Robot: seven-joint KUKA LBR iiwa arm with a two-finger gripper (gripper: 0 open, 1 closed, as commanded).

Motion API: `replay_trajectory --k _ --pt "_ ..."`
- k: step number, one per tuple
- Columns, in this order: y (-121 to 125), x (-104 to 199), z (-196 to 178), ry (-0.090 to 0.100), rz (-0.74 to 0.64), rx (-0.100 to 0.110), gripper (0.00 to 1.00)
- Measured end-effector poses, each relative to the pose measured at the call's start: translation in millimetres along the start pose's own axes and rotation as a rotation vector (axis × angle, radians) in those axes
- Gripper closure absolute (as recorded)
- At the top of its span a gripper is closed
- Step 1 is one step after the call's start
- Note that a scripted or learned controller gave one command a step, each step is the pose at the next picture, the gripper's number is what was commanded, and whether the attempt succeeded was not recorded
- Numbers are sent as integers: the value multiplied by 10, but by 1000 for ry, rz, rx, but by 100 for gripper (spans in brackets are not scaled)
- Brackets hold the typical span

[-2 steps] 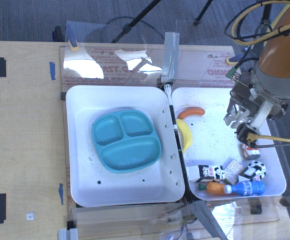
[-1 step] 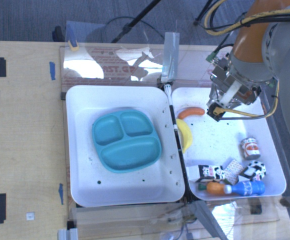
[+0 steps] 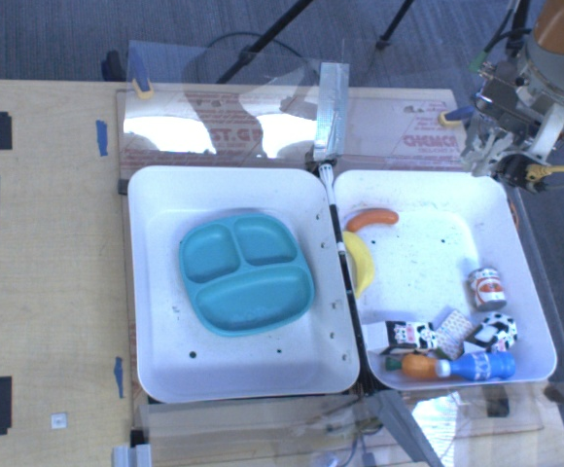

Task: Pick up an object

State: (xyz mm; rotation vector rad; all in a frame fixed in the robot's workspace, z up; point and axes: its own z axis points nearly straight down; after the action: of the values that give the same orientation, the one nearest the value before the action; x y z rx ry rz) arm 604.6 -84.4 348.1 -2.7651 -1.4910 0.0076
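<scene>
Right now I have the gripper hanging above the far right corner of the right bin, carrying nothing; whether it is open or closed I cannot tell from this slanted view. I judge this the approach step, with no target yet engaged. Candidates lie well below it in the picture: a can nearest, almost straight toward me, then a bottle and a cow toy clustered along the near wall. Off to its left sit a sausage and a banana beside the divider; further left, a blue plate in the other bin. Next I would line up over the can, which stands apart, and descend.
</scene>
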Motion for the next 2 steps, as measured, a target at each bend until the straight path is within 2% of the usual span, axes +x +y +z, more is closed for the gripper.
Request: replay_trajectory --k 1,2 --pt "-709 830 399 -1 -28 5 100" --pt "-110 1093 -111 1 -287 -4 100"
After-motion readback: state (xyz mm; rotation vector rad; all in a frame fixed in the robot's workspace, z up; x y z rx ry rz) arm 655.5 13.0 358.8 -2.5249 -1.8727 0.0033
